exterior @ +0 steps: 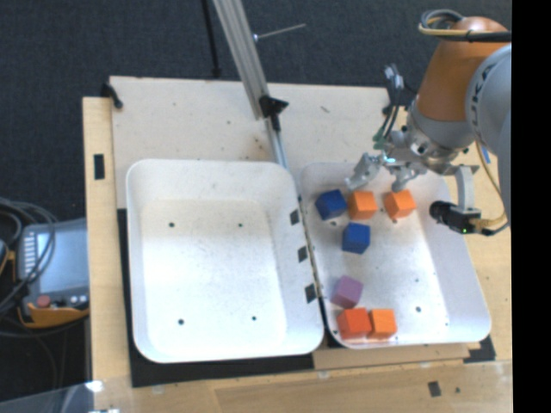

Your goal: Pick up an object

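The right bin (456,274) holds several small cubes. Near its far end a blue cube (331,204), an orange cube (364,203) and a second orange cube (399,202) lie in a row. Another blue cube (356,237) sits just in front of them. A purple cube (347,291) lies further forward, and two orange cubes (353,322) (382,322) rest side by side at the near wall. My gripper (384,176) hangs over the bin's far end, just behind the two orange cubes in the row. Its fingers are spread open with nothing between them.
The left bin (142,231) lies beside the right one, their walls meeting along a ridge with black clips (303,252). A slanted aluminium pole (241,50) ends at the far inner corner. A black fitting with a cable (452,214) sits at the right bin's right rim.
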Tool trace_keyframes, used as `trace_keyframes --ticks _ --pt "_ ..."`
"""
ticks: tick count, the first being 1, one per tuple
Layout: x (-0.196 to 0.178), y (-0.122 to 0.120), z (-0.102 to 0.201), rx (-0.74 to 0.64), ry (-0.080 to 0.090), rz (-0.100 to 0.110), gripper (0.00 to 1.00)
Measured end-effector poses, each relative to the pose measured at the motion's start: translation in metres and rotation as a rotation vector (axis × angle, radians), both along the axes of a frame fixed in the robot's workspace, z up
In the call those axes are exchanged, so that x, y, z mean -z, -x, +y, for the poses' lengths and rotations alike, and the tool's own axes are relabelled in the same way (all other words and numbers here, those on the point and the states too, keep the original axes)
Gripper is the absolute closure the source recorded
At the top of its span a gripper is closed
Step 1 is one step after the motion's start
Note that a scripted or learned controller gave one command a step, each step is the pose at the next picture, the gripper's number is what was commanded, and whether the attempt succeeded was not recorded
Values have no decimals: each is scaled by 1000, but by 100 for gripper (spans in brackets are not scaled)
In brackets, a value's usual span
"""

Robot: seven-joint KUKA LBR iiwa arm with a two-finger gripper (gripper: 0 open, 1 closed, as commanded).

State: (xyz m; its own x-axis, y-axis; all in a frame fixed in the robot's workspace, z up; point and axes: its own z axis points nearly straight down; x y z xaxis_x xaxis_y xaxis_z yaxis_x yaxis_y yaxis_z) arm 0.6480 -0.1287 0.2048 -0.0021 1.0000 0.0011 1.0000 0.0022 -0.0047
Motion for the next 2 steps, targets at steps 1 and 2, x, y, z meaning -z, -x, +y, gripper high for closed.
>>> trace_keyframes --ticks 1,2 --pt "-3 -1 0 -2 2 -5 0" --pt "58 0 5 -3 2 1 0"
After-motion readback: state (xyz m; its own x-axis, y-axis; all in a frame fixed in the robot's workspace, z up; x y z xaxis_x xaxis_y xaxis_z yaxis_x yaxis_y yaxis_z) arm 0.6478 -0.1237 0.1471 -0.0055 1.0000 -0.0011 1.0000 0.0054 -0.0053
